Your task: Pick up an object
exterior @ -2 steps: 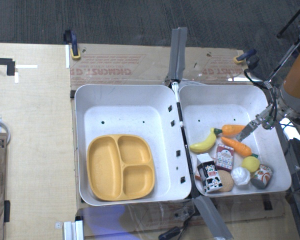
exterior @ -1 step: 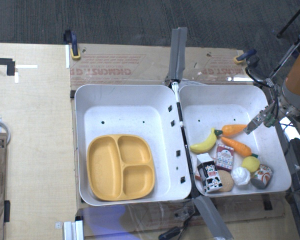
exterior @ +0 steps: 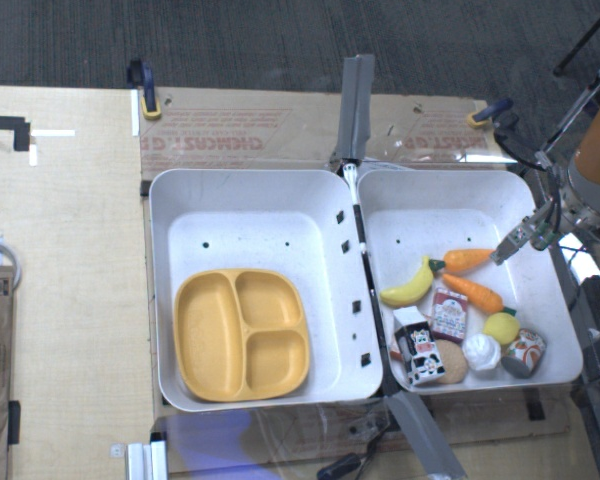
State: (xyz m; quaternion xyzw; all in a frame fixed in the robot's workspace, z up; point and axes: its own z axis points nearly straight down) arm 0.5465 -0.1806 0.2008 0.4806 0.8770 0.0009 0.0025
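The right bin (exterior: pixel 420 203) holds a pile of toy food along its near side. A yellow banana (exterior: pixel 408 286) lies at the left, with one orange carrot (exterior: pixel 467 260) beside it and a second carrot (exterior: pixel 472 293) just below. In front of these are a red-and-white packet (exterior: pixel 449 314), a small black-and-white carton (exterior: pixel 418 353), a white round piece (exterior: pixel 480 351), a lemon (exterior: pixel 501 326) and a grey-orange piece (exterior: pixel 523 353). My gripper (exterior: pixel 508 249) hangs slanted over the bin's right side, its tip just right of the upper carrot. Nothing is visibly held.
The left bin (exterior: pixel 180 208) holds a yellow three-part plate (exterior: pixel 242 333). A grey divider post (exterior: pixel 355 108) stands behind the join between the bins. Clamps sit on the cardboard at the back. The far half of the right bin is bare white floor.
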